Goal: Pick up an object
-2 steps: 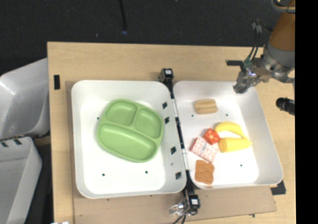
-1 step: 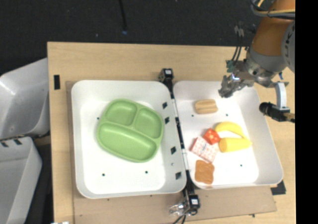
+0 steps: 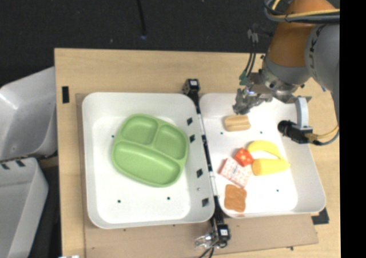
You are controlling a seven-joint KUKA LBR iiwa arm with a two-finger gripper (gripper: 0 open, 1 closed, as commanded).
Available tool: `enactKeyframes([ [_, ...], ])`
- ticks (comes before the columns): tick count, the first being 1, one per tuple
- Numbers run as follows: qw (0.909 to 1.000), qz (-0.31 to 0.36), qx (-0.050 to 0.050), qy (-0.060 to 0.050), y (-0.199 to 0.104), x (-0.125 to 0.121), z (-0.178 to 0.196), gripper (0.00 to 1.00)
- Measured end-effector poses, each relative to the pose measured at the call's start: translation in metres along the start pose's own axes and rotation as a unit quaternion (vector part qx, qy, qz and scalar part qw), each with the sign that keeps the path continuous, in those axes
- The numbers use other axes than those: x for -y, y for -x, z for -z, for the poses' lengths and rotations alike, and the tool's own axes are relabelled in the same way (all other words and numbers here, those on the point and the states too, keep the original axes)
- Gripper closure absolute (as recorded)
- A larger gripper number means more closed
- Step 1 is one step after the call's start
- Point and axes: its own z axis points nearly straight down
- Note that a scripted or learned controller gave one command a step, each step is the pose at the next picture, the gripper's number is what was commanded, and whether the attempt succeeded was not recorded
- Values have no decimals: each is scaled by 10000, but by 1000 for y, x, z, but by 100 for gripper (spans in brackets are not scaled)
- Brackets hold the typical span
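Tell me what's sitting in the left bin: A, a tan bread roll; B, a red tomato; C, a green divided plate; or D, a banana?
C: the green divided plate lies alone in the left bin, while the food items sit in the right bin.

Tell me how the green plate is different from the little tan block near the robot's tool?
The green plate is large, round-cornered and split into three compartments; the tan block is small, plain and solid. The plate lies alone in the left bin; the block lies in the right bin with other toy foods. The tool hangs just above the block, far from the plate. Both rest flat on a white bin floor.
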Motion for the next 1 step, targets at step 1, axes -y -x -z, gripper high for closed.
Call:
enactKeyframes([
  [1,10000,-1,-3,1,-45,11,13,100],
])
